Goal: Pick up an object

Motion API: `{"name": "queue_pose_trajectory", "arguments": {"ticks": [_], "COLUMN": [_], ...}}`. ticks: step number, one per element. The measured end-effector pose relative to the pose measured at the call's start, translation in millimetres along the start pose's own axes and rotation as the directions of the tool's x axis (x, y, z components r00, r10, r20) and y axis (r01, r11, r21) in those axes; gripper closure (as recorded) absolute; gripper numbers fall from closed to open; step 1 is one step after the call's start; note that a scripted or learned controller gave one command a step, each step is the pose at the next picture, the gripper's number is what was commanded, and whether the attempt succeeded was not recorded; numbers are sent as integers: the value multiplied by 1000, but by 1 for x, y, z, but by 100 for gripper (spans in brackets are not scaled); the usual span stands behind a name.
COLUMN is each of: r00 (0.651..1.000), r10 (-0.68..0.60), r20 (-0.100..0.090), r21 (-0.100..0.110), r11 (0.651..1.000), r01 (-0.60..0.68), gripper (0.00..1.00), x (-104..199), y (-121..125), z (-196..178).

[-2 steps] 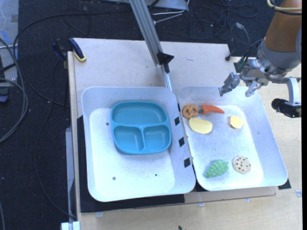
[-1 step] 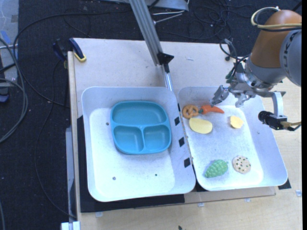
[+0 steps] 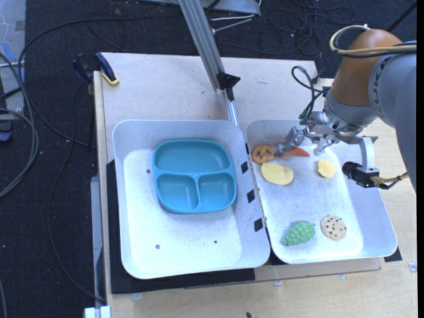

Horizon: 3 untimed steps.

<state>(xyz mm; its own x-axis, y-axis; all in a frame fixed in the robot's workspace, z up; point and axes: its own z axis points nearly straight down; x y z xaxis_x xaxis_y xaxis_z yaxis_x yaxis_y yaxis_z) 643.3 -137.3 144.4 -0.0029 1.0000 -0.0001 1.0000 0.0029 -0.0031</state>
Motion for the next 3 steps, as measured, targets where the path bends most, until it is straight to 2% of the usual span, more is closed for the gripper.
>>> {"name": "queue_pose_trajectory", "arguments": {"ticks": [1,2,3], "r00": [1000,1000,1000], "r10": [2,2,1], "r20": [0,2,1], "r21": [0,-6,-10], "r11": [1000,1000,1000], "r01": [-2,-2,-1], "gripper": [0,100,100], "x": [1,0,-1], "y": [0,1,6], "z": [53,39,-4]}}
